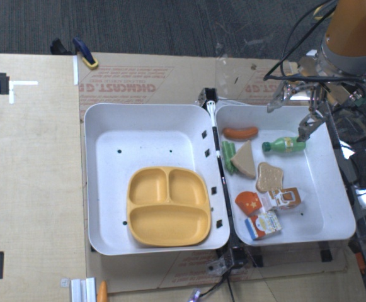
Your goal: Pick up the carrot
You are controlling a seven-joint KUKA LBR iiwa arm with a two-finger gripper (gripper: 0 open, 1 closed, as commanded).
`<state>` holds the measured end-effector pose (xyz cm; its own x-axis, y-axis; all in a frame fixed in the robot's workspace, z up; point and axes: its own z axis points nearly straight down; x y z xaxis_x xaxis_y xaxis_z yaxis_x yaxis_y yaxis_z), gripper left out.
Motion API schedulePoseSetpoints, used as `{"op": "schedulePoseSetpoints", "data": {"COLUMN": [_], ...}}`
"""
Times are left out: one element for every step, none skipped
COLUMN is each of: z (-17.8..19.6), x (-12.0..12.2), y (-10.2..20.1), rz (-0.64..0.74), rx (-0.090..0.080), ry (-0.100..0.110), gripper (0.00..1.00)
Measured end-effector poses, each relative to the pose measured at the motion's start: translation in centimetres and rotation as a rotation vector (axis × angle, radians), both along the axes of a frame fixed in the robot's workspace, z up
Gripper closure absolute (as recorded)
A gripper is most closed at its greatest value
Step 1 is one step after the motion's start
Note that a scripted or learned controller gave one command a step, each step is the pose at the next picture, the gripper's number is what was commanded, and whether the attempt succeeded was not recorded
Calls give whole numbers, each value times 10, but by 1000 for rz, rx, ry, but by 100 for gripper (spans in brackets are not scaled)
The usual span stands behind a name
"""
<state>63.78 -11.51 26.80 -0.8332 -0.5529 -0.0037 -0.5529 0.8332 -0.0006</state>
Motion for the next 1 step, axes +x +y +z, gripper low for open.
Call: {"op": "schedulePoseSetpoints", "data": {"z": [-76], "x": [-36], "y": [75], "rz": [-143], "rx": [1], "ry": [0], "gripper": [0]}}
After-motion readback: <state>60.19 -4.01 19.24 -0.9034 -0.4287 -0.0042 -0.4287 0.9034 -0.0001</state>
